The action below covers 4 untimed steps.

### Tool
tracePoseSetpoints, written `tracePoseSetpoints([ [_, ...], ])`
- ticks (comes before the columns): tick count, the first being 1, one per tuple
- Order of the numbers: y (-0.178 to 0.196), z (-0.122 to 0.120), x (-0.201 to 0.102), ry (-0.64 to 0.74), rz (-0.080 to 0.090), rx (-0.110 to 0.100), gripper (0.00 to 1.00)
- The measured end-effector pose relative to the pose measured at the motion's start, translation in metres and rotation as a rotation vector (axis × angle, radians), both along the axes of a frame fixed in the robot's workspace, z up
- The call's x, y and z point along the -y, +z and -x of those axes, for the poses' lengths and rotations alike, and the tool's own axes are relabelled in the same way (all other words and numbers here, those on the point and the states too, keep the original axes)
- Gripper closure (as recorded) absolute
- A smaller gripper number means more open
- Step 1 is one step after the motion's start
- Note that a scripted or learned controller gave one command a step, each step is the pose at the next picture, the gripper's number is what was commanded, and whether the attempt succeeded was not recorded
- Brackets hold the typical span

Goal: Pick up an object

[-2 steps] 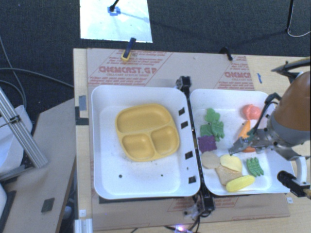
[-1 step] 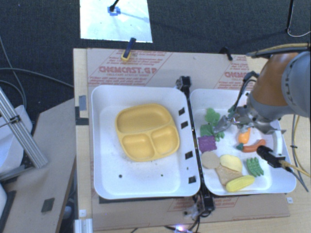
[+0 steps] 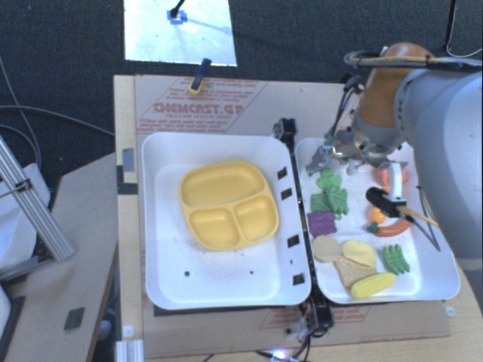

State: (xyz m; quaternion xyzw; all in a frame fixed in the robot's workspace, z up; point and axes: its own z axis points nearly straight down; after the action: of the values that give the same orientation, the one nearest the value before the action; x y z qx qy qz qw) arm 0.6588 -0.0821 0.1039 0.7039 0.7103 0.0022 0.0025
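While the grey arm (image 3: pixel 445 127) leans in from the right, the pincer (image 3: pixel 339 155) hangs over the far end of the right bin (image 3: pixel 445 277), low above its white floor, and from this slant I cannot tell whether it is spread or pressed together. Nearest to it lies a green leafy piece (image 3: pixel 329 180), just beside the metal with a sliver of white between them. A second green leafy piece (image 3: pixel 332 201) sits right next to that one, so close I cannot say whether they touch. Moving out toward the near edge, there's a purple piece (image 3: pixel 322 222), then a pale round disc (image 3: pixel 327 248), then a yellow wedge (image 3: pixel 361 253) lapping over a tan cracker (image 3: pixel 349 272), and a corn cob (image 3: pixel 373 283) down by the near wall. Off to the right, a cluster of green pods (image 3: pixel 395 259), an orange-red sausage shape (image 3: pixel 391 229) and a red-and-white piece (image 3: pixel 392 176) lie close under the arm's bulk, which hides much of that side of the bin. Across the black hinges, the left bin (image 3: pixel 162 225) carries a yellow compartment tray (image 3: pixel 226 202), well apart from the pincer. Both bins sit on the bench (image 3: pixel 196 108), whose brown sheet bears red print.
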Motion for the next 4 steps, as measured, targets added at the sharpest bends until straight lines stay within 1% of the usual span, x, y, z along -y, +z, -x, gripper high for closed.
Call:
tracePoseSetpoints([
  [1, -0.021, 0.144, 0.045, -0.017, -0.001, -0.018, 0.00],
  [2, 0.014, 0.174, 0.088, -0.013, 0.002, -0.006, 0.00],
  [3, -0.021, 0.100, 0.099, -0.003, 0.002, 0.000, 0.00],
  [4, -0.021, -0.001, 0.122, -0.012, 0.003, -0.058, 0.00],
])
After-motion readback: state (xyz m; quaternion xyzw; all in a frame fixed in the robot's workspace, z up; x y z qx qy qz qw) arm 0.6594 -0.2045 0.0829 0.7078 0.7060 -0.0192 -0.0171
